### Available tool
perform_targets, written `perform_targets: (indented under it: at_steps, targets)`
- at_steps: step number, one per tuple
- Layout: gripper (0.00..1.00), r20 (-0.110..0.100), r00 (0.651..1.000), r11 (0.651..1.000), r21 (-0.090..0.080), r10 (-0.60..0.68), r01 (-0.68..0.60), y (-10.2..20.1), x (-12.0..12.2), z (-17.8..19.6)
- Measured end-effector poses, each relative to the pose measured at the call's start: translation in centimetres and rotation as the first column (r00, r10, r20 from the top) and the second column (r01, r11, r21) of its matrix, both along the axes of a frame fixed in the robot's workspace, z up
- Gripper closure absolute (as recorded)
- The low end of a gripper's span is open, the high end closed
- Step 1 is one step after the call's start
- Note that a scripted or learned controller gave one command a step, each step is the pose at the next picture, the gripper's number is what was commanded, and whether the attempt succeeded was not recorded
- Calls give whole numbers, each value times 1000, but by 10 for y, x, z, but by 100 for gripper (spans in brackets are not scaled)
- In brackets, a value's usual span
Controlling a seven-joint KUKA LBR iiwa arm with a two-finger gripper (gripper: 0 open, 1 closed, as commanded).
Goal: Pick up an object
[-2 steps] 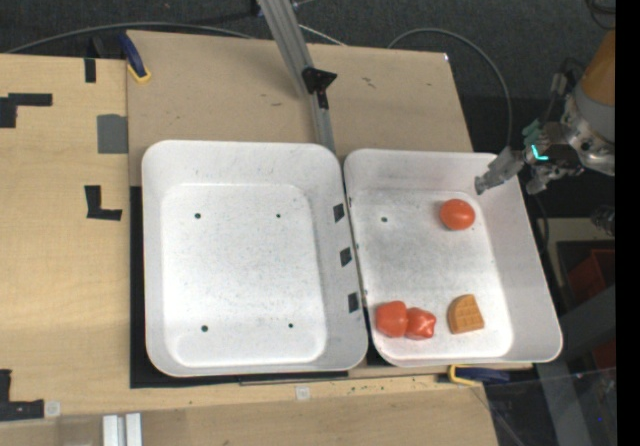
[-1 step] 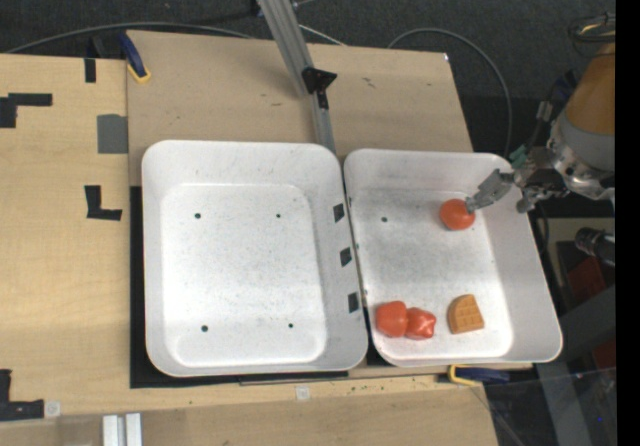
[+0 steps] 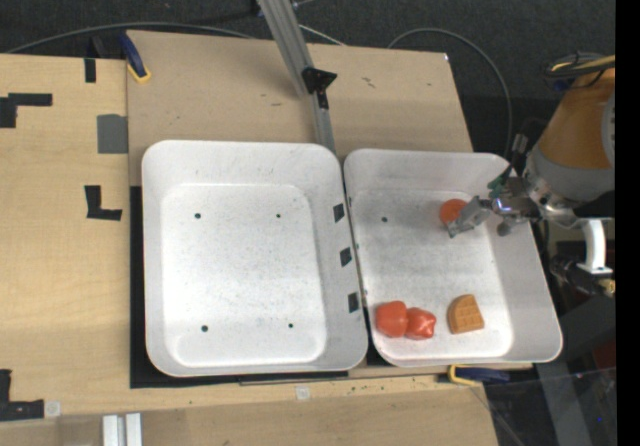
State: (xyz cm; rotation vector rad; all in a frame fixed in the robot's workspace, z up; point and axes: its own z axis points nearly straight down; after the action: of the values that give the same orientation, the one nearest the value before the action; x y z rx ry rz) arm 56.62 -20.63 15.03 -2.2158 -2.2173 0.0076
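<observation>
- The gripper (image 3: 462,221) sits low in the right bin (image 3: 400,184), in its upper right part, its grey fingers (image 3: 458,225) pointing left and a little down.
- Whether the fingers are open or closed cannot be told; they blur into one grey shape at this size.
- An orange-red object (image 3: 451,210) lies right at the fingertips, on their upper left side, touching or partly covered by them; whether it sits between the fingers cannot be told.
- The object rests on the bin floor, near the bin's right wall and well above the things at the bin's lower edge.
- Behind the fingers, the wrist (image 3: 520,199) runs to the right over the bin's rim, and the arm (image 3: 580,134) with its orange band rises at the right edge of the view.
- Along the lower edge of the same bin lie two red pieces (image 3: 404,320) touching each other, and just to their right a tan block (image 3: 465,314), set apart from them by a small gap.
- All three are well apart from the gripper.
- The left bin (image 3: 240,254) stands beside the right one, their rims touching down the middle, with small black clips (image 3: 344,256) along that seam.
- Both bins rest on a wooden bench (image 3: 200,84); a grey metal bar (image 3: 285,19) slants down from the top toward the seam between the bins.
</observation>
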Motion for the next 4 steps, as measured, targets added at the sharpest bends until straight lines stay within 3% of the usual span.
perform_targets:
  at_steps: [1,2,4]
  targets:
    - [0,2,1000,1000,0,1,-1,11,2,-54]
    - [100,6,1000,1000,-1,1,-1,11,3,-41]
    - [100,14,1000,1000,-4,0,0,-2,5,83]
